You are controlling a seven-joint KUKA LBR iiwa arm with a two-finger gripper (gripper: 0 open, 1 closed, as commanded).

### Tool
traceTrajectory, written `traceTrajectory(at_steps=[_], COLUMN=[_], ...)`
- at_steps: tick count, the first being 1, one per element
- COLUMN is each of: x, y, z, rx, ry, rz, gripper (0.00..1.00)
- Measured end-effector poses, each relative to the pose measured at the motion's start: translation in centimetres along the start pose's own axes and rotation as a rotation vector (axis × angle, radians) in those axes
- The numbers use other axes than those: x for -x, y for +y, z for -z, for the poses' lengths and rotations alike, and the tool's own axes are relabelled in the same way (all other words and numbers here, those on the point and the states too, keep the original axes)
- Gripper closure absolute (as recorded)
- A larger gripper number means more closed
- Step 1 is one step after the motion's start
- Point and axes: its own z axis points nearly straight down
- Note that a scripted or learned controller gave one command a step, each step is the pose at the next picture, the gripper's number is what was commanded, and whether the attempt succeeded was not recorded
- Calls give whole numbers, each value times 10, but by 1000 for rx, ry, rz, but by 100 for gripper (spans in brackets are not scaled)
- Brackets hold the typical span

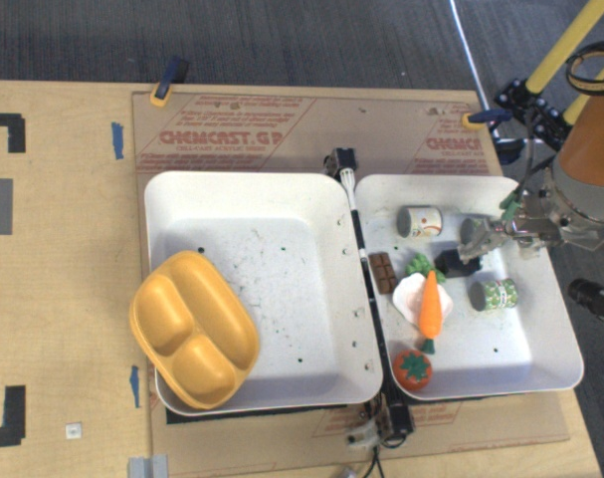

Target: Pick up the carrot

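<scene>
1. The step in hand looks like the approach: the carrot (432, 305) lies loose in the right bin (555, 352), untouched, and the gripper (468, 243) hangs over that bin's upper middle with nothing visibly between its fingers.
2. How far the jaws are parted I cannot tell; the finger end is a dark, blurred shape from this height.
3. The carrot sits just below and a little to the left of the jaws, close by, orange body upright in the view with its green top (418, 265) nearest the jaws. It rests on a white piece (409, 295).
4. The next move, as I judge it, calls for a short shift down-left, so the jaws stand over the carrot's thick middle, turned across its width, then a straight descent.
5. Crowding is the risk: a small dark item (451, 263) lies right under the jaws, and a green-labelled can (494, 294) lies just below and right of them.
6. Also in the right bin: a white cup (419, 221) up-left of the jaws, a brown block (383, 272) further left by the bin wall, and a tomato (414, 367) well below, past the carrot's tip.
7. The left bin (242, 192), well left of the jaws, has a yellow divided tray (194, 329) leaning over its lower-left corner.
</scene>
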Motion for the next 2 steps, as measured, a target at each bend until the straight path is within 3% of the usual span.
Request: traceTrajectory(at_steps=[1,2], x=[-38,-38], y=[-2,0], z=[-136,-125], rx=[4,9], ry=[0,0], rz=[31,29], gripper=[0,100])
